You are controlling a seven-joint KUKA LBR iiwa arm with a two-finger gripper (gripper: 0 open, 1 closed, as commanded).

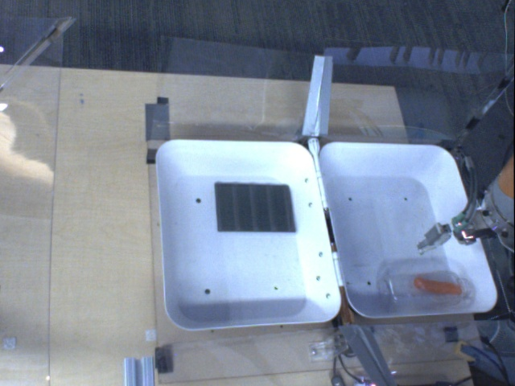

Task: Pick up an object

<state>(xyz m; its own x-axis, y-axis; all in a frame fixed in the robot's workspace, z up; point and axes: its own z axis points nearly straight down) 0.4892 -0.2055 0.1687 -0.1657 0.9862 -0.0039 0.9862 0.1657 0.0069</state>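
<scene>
hand (438,236): at the right bin's right side, above the floor and just up from the cup; grip state cannot be told.
cup (422,284): clear plastic, lying on its side in the near right corner of the right bin (378,171), an orange thing (438,285) inside it.
left bin (173,215): a dark ridged pad (254,207) lies flat on its floor.
step: likely lining up over the cup before going down.
risk: the cup lies against the bin wall, so there is little room for a grip.
</scene>
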